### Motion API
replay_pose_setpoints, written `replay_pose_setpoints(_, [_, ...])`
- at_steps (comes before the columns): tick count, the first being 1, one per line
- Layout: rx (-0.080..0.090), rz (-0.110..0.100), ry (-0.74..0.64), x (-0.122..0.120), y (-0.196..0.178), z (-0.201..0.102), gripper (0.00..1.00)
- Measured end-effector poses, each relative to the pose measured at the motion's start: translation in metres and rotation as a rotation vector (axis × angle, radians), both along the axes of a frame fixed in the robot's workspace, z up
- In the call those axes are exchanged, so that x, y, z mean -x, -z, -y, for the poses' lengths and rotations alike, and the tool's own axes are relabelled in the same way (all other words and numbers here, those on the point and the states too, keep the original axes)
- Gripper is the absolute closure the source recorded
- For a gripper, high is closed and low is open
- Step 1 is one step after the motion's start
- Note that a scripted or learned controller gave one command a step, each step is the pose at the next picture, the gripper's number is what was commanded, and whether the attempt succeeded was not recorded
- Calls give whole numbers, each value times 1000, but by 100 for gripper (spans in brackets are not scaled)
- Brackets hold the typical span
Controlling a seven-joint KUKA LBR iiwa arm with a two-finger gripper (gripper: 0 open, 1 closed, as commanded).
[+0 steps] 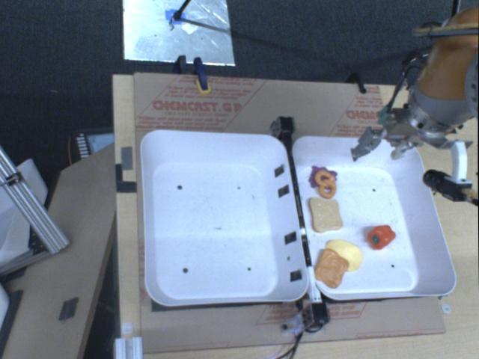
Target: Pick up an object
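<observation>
Toy food pieces lay in the right bin [419,200] while the gripper [382,145] hung above its far edge, holding nothing.

A purple piece [323,173] touched an orange ring [327,189] near the divider, with a slice of toy bread [325,215] just below them. A red pepper [381,235] sat apart toward the bin's right side. At the near end a yellow piece [346,252] rested against an orange-brown one [331,268]. The arm [447,73] reached in from the right; the two grey fingers stood spread apart above the rim, well clear of every piece. The left bin [213,215] sat beside it on the cardboard sheet [247,103].
</observation>
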State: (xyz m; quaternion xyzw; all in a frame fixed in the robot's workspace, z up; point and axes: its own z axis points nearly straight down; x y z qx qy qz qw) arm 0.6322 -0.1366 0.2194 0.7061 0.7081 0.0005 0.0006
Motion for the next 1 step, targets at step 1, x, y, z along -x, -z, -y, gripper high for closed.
replay_pose_setpoints(1, [2,21,-6,-37,-267,-62,0])
